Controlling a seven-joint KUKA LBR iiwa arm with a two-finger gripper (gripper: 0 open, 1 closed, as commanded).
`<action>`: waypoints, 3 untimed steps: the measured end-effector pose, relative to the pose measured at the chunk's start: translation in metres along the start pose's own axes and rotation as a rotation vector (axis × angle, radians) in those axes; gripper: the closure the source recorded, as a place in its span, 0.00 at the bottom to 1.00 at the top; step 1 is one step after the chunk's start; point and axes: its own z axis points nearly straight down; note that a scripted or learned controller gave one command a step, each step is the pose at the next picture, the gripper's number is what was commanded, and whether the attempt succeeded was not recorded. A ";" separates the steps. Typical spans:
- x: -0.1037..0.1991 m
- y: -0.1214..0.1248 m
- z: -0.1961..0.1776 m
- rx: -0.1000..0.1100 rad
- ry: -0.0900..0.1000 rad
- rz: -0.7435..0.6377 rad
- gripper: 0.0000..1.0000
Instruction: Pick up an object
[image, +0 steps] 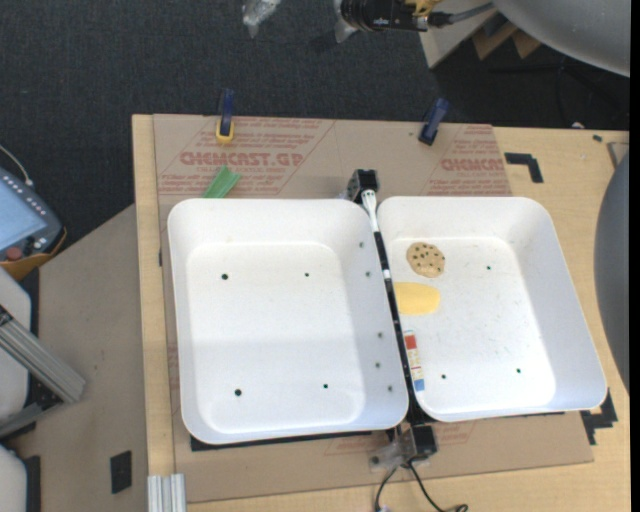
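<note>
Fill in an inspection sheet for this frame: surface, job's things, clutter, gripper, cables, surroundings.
Surface: cardboard sheet on the bench, bearing the left bin and the right bin side by side.
Job's things: cookie, yellow piece and a small marker-like stick, all along the right bin's left side.
Clutter: green strip on the cardboard; two clamps at its far edge.
Gripper: nothing seen; grey arm at top right.
Cables: one trailing off the near edge.
Surroundings: dark carpet.
</note>
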 end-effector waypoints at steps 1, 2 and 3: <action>-0.061 -0.014 -0.002 0.005 -0.004 0.011 0.00; -0.129 -0.038 -0.003 0.006 -0.004 0.013 0.00; 0.002 -0.011 0.001 0.003 0.003 -0.008 0.00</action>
